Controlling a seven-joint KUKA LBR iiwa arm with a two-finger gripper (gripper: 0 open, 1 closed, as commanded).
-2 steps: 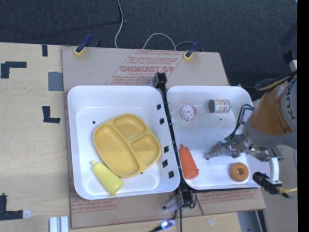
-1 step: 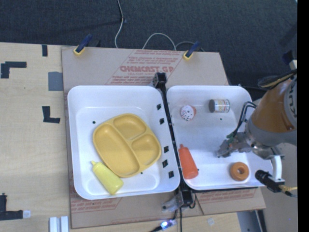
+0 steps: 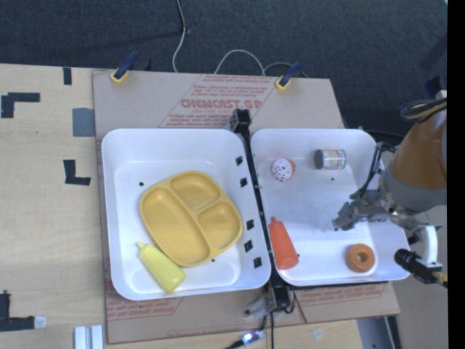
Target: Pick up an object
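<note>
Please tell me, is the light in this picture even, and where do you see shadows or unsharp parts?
Camera view: the light is soft and fairly even; the white bins look bright without strong glare. The yellow plate and orange bottle throw only faint shadows. The gripper leaves a dim shadow on the right bin's floor. Small things like the jar look slightly soft.

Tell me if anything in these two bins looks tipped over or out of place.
Three containers seem to lie on their sides: the yellow squeeze bottle beside the yellow divided plate in the left bin, and the orange bottle and the small jar in the right bin. Nothing looks spilled or broken.
</note>
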